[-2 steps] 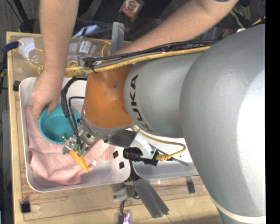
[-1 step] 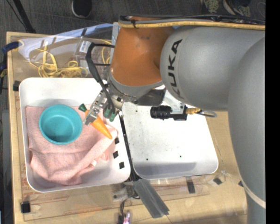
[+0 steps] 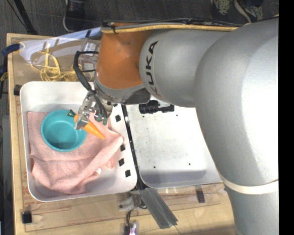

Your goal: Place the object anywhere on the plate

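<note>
Orange carrot-shaped object is seen just right of the teal plate, lying on the pink towel. Pincer is pinching its thick end. Judged light, rigid, smooth plastic; tapered, so best gripped across the thick end.

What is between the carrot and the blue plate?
Nothing visible. The orange carrot lies on the pink towel right against the rim of the teal plate, with the pincer directly over the carrot's near end.

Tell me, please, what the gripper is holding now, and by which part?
The gripper appears to hold the orange carrot by its upper end, beside the teal plate.
</note>
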